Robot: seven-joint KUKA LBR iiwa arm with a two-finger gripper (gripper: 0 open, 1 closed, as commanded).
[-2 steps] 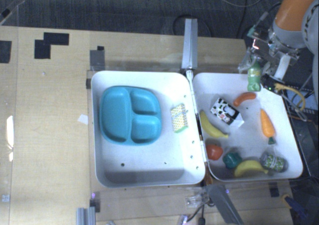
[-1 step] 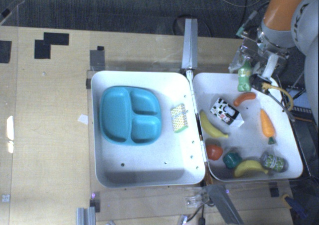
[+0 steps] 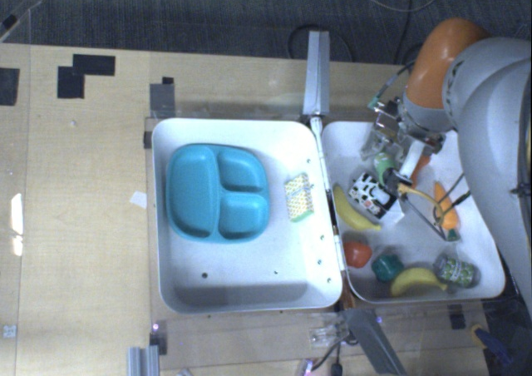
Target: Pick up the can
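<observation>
Weight is probably modest and the wall stiff but slick on the can, a small cylinder with a green patterned label that seems to lie on its side at the 4 o'clock corner of the right bin, just at 3 o'clock of a banana. I would take it across the middle of its round body, since a hold near either end could let it roll or squirt free. The gripper hangs well apart at the can's 11 o'clock, above a black-and-white patterned object; how wide it stands I cannot tell.
</observation>
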